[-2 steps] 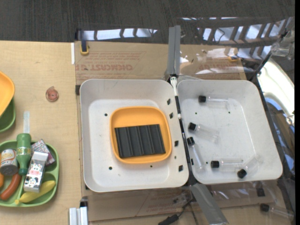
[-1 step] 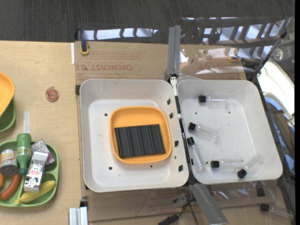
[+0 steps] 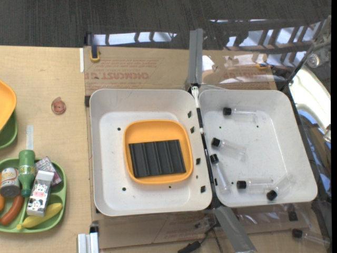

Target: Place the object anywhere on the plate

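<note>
An orange plate [image 3: 158,128] with rounded corners lies in the middle of the left white bin [image 3: 108,157]. A dark grey ribbed rectangular object [image 3: 158,158] rests flat on the plate, covering most of its centre and lying within its rim. The right white bin [image 3: 279,141] holds several clear plastic tubes with black caps, one near the back [image 3: 239,112], one at the left middle [image 3: 226,146] and one along the front [image 3: 255,184].
On the wooden bench to the left stands a green tray [image 3: 55,207] with toy food and a small bottle, and an orange bowl [image 3: 5,107] sits at the left edge. Brown cardboard [image 3: 137,73] lies behind the bins.
</note>
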`<state>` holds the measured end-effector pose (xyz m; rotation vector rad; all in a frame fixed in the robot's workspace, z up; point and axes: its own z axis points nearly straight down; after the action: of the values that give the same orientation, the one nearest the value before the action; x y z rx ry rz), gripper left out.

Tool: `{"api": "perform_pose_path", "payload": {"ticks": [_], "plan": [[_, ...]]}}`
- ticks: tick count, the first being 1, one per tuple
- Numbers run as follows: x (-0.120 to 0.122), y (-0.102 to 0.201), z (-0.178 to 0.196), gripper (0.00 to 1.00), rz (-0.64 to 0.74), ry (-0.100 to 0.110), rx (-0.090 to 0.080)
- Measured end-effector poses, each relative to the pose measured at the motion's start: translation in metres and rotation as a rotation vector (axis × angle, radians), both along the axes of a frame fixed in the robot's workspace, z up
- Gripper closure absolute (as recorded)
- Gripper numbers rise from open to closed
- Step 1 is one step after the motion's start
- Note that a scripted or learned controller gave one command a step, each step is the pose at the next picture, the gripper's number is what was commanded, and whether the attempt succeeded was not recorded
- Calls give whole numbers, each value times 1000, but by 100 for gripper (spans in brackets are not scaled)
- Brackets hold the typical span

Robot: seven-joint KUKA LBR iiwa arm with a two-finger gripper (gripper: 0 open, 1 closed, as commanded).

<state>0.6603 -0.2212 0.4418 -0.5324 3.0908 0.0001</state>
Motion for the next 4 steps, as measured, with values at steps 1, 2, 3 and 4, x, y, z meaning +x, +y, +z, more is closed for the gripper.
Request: {"api": "perform_pose_path", "payload": {"ticks": [1,2,3,4], "plan": [[0,0,0,100,385,-1,-1],[0,0,0,100,776,-2,-2],[0,0,0,0,776,-1,-2],[0,0,0,0,1099,-2,-3]]}}
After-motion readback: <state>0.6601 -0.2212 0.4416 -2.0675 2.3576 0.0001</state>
